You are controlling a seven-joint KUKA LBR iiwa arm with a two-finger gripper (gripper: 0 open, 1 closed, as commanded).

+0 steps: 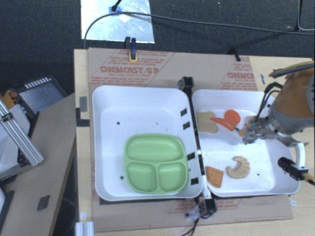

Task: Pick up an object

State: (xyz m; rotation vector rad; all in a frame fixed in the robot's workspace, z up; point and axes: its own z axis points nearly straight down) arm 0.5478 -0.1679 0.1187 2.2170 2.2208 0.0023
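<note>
A: Where is the gripper (247,134)?
B: Low in the right bin (256,181), the arm (295,107) coming in from the right, partly cut off by the frame edge.
A: Is it pinching anything?
B: I cannot tell; its tip is small and blurred.
A: And the nearest thing?
B: An orange-red carrot-like toy (227,119) just left of the tip. Its round end sits up and left of the gripper; its long axis slants down-right, thin end towards the tip. Whether they touch is unclear.
A: Anything else?
B: A tan piece (207,122) further left, a curved croissant-like piece (239,167) below, an orange wedge (214,176) below-left, and a green divided tray (155,162) in the left bin (138,102)
</note>
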